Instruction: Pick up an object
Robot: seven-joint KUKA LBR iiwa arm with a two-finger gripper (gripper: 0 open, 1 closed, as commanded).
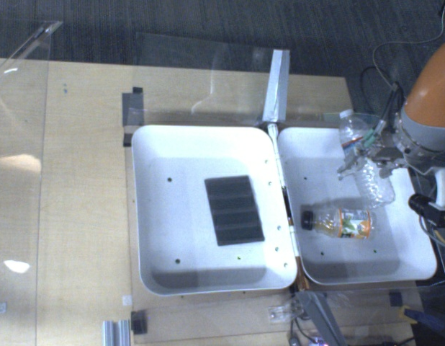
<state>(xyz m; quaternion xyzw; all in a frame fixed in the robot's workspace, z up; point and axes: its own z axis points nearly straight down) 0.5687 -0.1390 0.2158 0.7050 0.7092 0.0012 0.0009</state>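
White right bin (417, 262) holds a bottle (339, 222) mid-floor; tool (368, 156) near far rim, grip unclear

Robotics lab bench. Pale wooden benchtop (71, 215) with two shallow white plastic bins (147, 193), clear acrylic guard panels (230, 78), loose black cables (384, 63). Dark grey carpet floor (208, 6) behind.
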